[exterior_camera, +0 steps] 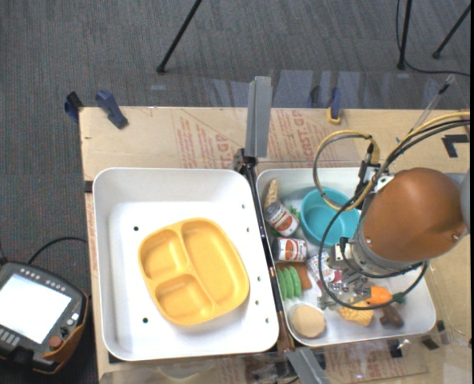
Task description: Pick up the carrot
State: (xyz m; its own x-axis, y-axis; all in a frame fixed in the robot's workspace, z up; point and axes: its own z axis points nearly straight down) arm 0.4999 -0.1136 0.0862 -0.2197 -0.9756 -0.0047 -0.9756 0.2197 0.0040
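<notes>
The end effector [350, 282] hangs low in the right bin [424, 314], just beside the carrot [378, 296]; its grip state I cannot tell.

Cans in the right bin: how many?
2. One can lies near the bin's left wall beside the teal bowl; the other can lies just below it. The arm may hide more.
</notes>
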